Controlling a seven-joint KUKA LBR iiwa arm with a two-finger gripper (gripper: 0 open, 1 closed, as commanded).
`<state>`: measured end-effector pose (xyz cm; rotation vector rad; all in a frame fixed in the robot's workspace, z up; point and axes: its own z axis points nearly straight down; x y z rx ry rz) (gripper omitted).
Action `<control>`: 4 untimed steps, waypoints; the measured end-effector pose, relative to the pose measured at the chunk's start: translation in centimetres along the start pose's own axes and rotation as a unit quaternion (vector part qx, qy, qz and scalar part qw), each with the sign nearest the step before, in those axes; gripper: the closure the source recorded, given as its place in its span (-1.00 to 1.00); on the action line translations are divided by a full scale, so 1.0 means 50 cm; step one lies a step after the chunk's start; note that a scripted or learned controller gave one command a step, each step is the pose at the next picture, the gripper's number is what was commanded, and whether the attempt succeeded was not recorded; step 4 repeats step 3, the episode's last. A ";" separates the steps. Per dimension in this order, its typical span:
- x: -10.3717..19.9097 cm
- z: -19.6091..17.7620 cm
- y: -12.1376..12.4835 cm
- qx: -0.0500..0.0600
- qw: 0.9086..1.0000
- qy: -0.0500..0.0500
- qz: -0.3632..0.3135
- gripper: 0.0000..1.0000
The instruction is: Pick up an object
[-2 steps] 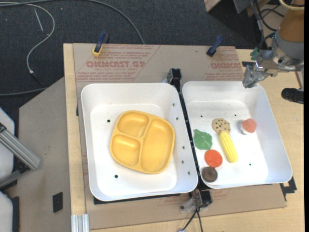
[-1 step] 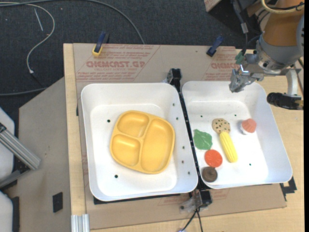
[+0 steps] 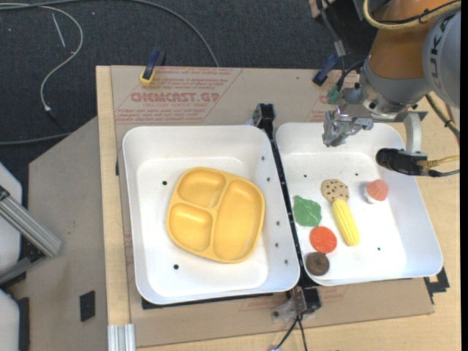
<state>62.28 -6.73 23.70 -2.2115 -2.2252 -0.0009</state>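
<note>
**Right bin: six items lying loose, jaws above the rear wall**

The pickable items are seen on the floor of the right bin (image 3: 409,265). A yellow corn cob (image 3: 345,221) lies near the middle, with a speckled cookie (image 3: 334,190) touching its upper end. A green leafy piece (image 3: 307,210) is noted to the cob's left, just beside the divider. A red tomato slice (image 3: 323,239) sits below it, and a brown round piece (image 3: 317,263) lies at the front edge. A red-and-white piece (image 3: 376,191) rests apart on the right.

The gripper (image 3: 341,131) is seen over the bin's rear wall, well apart from every item. Nothing is seen between the jaws; whether they are open or closed cannot be told.

The left bin (image 3: 146,196) carries a yellow divided plate (image 3: 216,214). Both bins rest on a cardboard-covered worktop (image 3: 183,93).
</note>
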 end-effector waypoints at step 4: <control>0.281 0.019 -0.021 0.000 1.000 0.000 0.000 1.00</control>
